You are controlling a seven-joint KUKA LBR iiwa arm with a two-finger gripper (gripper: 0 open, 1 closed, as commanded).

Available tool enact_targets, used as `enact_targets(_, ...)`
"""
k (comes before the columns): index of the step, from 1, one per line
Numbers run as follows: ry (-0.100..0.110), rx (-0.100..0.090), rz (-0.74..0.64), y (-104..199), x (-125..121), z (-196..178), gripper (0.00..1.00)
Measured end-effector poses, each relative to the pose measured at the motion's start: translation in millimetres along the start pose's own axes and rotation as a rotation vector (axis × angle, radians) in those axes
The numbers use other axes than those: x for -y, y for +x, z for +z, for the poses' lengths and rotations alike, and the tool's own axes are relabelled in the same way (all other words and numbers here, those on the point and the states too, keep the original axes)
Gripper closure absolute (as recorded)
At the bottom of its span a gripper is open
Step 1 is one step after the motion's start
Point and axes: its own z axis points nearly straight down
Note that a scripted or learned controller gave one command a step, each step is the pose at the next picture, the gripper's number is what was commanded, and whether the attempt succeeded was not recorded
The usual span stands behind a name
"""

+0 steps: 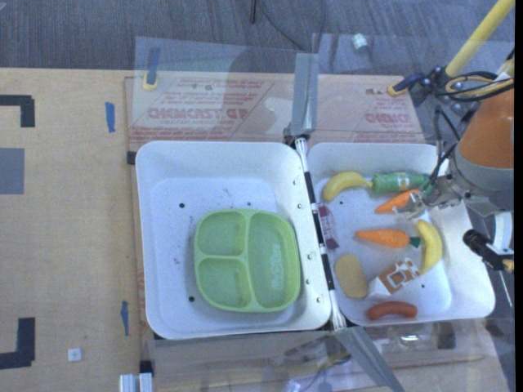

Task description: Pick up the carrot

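Observation:
Two orange carrot-shaped pieces lie in the right bin. The larger carrot rests flat near the bin's middle, pointing left. A smaller orange piece lies tilted just above it, with its right end right against my gripper. The gripper reaches in low from the right, under the grey arm with the orange band. Its tip is partly hidden by the wrist and cables. Whether anything is gripped is unclear from this view.
The right bin also holds a banana and a green bottle at the back, a second banana, a tan potato, a small orange-white box and a sausage. A green divided plate sits in the left bin.

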Motion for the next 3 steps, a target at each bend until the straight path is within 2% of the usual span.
enact_targets(1, 0.008, -0.005, 0.13, -27, -40, -38, 1.0)
enact_targets(2, 0.011, -0.008, 0.031, 18, 33, -69, 1.0)
enact_targets(3, 0.014, -0.009, 0.206, 78, 73, -76, 1.0)
